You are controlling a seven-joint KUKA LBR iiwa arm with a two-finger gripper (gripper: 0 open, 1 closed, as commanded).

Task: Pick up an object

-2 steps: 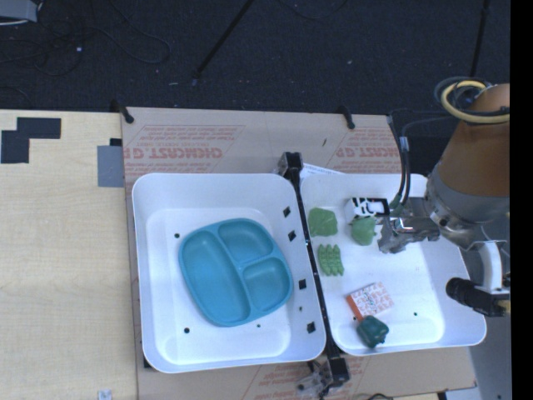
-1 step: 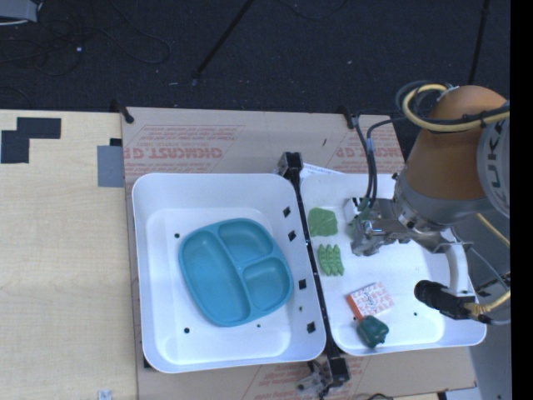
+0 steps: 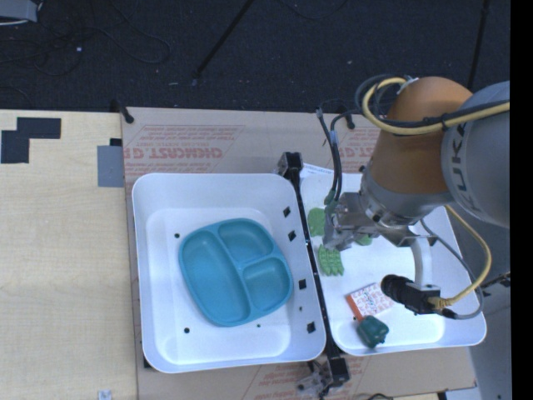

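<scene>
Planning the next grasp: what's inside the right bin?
The right bin holds a green toy near its left wall, a small red-and-white packet and a dark teal object. The arm covers the bin's upper part.

Bright, even overhead light; slightly soft focus.
Glares off the white bins (image 3: 218,192), washes out their rims, casts faint shadows under the blue tray (image 3: 236,271), leaves the dark floor (image 3: 166,32) dim and grainy.

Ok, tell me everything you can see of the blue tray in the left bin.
The blue tray is a teal, plastic-looking divided plate with rounded corners and three compartments: one long, two smaller. It lies flat and upright on the floor of the left bin, turned at a slant to the walls, roughly central. Nothing rests in it.
</scene>
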